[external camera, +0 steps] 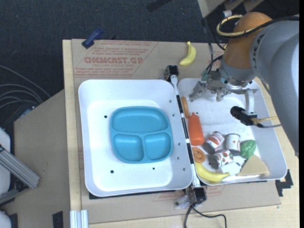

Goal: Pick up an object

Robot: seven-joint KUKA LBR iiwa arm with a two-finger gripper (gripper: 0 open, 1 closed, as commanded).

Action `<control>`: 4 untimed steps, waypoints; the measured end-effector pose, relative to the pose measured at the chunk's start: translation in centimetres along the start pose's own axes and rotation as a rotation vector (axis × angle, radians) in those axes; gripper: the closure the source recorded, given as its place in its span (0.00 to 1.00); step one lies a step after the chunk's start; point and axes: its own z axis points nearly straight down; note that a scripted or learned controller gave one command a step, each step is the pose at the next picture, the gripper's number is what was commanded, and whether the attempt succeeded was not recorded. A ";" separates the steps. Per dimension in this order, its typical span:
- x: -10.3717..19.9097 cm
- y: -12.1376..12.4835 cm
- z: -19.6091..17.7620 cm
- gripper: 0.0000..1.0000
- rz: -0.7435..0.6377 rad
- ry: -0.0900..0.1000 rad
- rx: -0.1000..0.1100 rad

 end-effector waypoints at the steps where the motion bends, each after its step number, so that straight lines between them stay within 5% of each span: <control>1: -1.5 -2.7 2.0 0.00 0.003 0.001 0.006; 2: -1.5 -2.6 1.0 1.00 0.003 0.001 0.005; 3: -1.5 -2.6 1.0 0.00 0.004 0.001 0.005; 4: -0.7 -10.4 2.1 0.00 0.003 0.001 0.006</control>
